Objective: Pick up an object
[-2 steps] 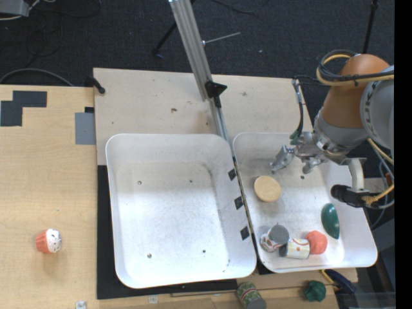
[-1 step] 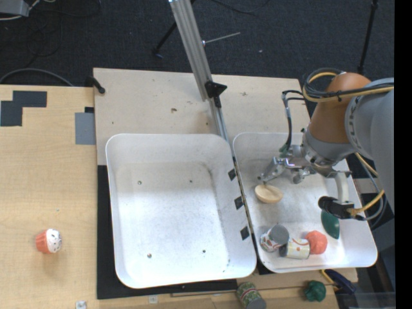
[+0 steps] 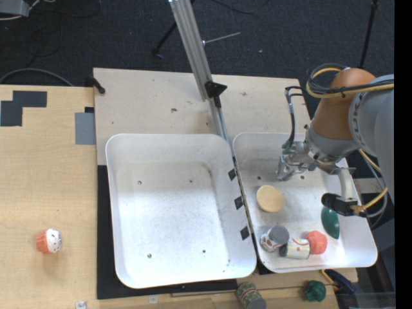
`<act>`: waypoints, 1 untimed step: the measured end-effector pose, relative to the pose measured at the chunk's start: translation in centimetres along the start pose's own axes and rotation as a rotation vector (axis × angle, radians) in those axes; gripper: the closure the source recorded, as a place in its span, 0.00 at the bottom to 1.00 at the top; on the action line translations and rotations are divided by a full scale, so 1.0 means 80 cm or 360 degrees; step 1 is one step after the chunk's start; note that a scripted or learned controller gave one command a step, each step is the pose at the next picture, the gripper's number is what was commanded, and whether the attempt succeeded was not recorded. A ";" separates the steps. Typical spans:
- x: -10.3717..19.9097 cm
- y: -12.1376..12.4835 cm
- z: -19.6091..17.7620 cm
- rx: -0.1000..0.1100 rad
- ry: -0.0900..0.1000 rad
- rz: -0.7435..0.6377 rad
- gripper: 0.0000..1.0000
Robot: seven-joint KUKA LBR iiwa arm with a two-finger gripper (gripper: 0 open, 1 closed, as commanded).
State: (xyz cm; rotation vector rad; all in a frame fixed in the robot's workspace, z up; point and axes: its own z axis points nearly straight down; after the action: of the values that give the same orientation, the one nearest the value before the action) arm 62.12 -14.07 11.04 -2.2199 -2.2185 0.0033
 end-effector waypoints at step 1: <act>-0.009 0.000 -0.057 -0.0009 -0.0003 0.0002 1.00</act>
State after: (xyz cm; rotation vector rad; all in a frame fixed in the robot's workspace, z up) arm 62.10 -14.79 15.57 -2.2250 -2.2209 -0.0015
